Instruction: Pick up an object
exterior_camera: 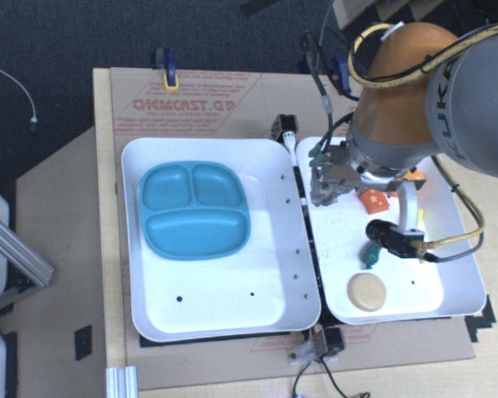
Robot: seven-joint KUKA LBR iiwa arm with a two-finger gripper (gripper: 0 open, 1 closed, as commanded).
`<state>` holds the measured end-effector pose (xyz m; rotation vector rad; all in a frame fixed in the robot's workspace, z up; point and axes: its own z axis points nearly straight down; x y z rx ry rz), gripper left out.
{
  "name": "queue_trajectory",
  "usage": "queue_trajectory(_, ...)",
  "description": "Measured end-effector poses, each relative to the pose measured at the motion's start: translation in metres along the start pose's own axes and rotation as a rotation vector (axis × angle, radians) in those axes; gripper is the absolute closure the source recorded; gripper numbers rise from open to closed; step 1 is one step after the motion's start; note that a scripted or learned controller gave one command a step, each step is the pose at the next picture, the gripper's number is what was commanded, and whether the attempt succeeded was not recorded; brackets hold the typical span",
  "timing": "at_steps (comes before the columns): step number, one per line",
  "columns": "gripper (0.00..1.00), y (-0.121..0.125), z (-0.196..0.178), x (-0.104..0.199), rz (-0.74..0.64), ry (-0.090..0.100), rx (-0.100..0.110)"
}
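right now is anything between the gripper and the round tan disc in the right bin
Nothing visible lies directly between the gripper and the tan disc. A small teal piece sits close beside that line, just above the disc in the view.

You have two shallow white plastic bins in front of you, a left bin [270,288] and a right bin [336,239]. In the left one you can count a single light-blue plastic plate [195,210], divided into three compartments. In the right one you can count three small loose things: one round, flat tan disc [368,292], one little red-orange block [373,201] and one small teal piece [371,255], partly hidden.
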<state>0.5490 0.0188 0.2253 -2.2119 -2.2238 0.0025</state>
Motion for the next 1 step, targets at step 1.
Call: queue_trajectory(1, 1.0, -0.0164, 0.0113, 0.0523, 0.0, 0.0, 0.0)
